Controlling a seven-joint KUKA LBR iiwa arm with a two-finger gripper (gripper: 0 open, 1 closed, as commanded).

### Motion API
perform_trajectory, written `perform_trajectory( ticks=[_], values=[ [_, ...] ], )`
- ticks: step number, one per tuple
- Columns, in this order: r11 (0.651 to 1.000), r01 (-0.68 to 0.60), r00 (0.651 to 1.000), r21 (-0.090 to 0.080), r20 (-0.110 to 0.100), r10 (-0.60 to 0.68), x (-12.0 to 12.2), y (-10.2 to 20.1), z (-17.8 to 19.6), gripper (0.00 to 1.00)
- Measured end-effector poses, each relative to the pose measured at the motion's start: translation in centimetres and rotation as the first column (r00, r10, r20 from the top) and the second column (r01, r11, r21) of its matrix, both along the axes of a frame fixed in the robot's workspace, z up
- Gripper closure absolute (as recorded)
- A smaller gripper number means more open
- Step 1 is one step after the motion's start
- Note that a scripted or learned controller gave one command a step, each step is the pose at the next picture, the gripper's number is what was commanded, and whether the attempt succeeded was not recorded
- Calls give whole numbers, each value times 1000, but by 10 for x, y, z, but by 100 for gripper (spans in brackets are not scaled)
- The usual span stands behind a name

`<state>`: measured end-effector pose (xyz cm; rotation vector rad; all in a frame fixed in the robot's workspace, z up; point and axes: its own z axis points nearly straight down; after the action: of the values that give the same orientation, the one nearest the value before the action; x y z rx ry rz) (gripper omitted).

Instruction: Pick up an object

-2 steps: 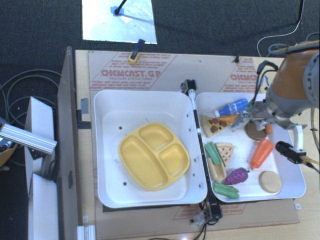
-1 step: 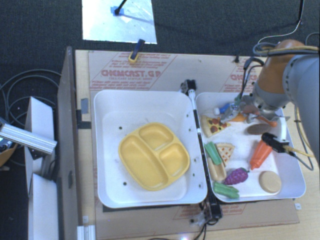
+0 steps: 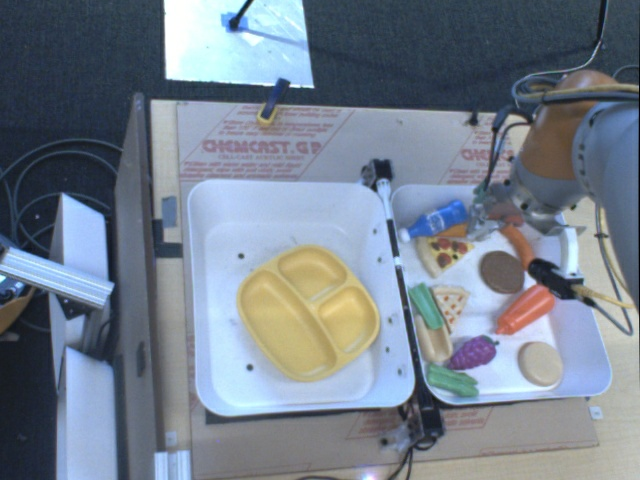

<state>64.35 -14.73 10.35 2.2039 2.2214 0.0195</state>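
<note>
The pincer (image 3: 484, 218) hangs low over the far side of the right bin (image 3: 598, 373); how wide it stands I cannot tell. Just left lies a blue bottle (image 3: 437, 219), with a pizza slice (image 3: 443, 253) nearer. The left bin (image 3: 215, 268) holds a yellow tray (image 3: 306, 311).

So we've got dark carpet (image 3: 420, 28) all around, with a shiny silver sheet (image 3: 235, 28) lying on it up top. The counter (image 3: 330, 133) is covered in printed cardboard. Black cables (image 3: 40, 183) coil on the left, beside a white boxy stand (image 3: 85, 368).
</note>
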Motion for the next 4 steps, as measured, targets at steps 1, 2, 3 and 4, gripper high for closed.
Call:
perform_trajectory(
  ticks=[1,2,3,4],
  values=[
    [1000,10,1000,-6,-8,-10,-2,-64,77,100],
    [1000,2,1000,-1,-16,-2,26,-42,-23,100],
    [1000,3,1000,-1,-15,-4,26,-43,-18,0],
    [1000,1,1000,-4,-10,-1,27,-44,-6,100]
  ],
)
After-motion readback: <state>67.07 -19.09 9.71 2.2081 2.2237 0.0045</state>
